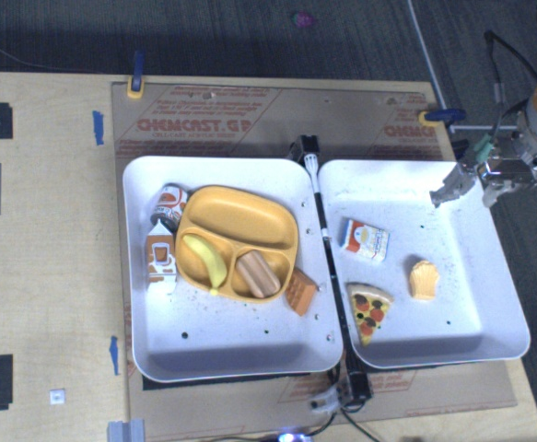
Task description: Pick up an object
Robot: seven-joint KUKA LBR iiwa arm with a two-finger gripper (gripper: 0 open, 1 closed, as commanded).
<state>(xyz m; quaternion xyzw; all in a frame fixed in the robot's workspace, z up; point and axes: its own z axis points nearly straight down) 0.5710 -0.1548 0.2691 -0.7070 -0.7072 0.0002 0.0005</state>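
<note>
My gripper [463, 194] hangs over the far right corner of the right bin [503, 334], open, with nothing between its fingers [443, 194]. In that bin lie a small white and orange carton [366, 240], a yellow chunk [423, 280] and a toy pizza slice [370, 309]. All three sit below and to the left of the gripper, apart from it. The carton is the closest.
The left bin [240, 353] holds a yellow divided plate [240, 215] with a banana [208, 261] and a brown roll [259, 274]. A can [168, 205], a brown carton [160, 254] and a brown biscuit [301, 293] lie beside the plate. A black divider [323, 238] runs between the bins.
</note>
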